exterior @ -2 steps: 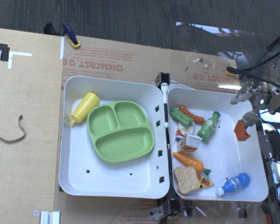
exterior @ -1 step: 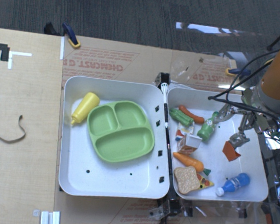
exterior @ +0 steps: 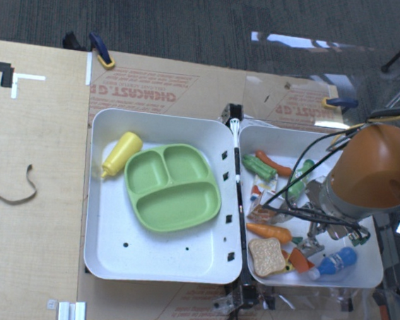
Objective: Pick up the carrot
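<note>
over the right bin (exterior: 369,276): the arm, gripper (exterior: 312,240) low among the clutter; whether it is apart or together cannot be told.
carrot (exterior: 269,232): flat in the right bin, just left of the gripper, above the bread slice (exterior: 267,256).
left bin (exterior: 98,251): 1 green plate (exterior: 173,186), 1 yellow bottle (exterior: 120,153).

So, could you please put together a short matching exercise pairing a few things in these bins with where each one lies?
Things:
1. green divided plate
2. yellow bottle
3. slice of bread
4. blue bottle

Places:
A. right bin, near corner by the divider between the bins
B. left bin, far left corner, beside the plate
C. right bin, near right corner
D. middle of the left bin

Pairs: 1-D, 2-B, 3-A, 4-C
</note>
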Robot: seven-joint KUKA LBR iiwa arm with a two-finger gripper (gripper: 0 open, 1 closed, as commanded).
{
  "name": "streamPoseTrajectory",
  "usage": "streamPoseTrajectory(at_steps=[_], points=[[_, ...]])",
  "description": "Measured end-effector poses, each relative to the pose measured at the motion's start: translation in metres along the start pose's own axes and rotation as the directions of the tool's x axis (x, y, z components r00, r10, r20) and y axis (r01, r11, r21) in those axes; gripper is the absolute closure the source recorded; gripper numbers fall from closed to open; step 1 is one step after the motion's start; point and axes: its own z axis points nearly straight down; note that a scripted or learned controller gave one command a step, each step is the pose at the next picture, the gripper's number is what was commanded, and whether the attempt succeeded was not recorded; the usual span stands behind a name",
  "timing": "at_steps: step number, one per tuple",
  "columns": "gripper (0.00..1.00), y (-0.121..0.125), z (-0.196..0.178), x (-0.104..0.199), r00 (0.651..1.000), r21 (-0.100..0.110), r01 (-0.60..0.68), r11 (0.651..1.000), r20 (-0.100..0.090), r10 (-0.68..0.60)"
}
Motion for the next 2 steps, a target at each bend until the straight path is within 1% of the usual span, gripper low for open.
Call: streamPoseTrajectory(at_steps=[1, 2], points=[[0.00, 0.019, 0.001, -0.001, 0.999, 0.003, -0.041, 0.999, 0.000, 0.041], [0.00, 0.025, 0.000, 0.010, 0.999, 0.009, -0.046, 0.999, 0.014, 0.046]])
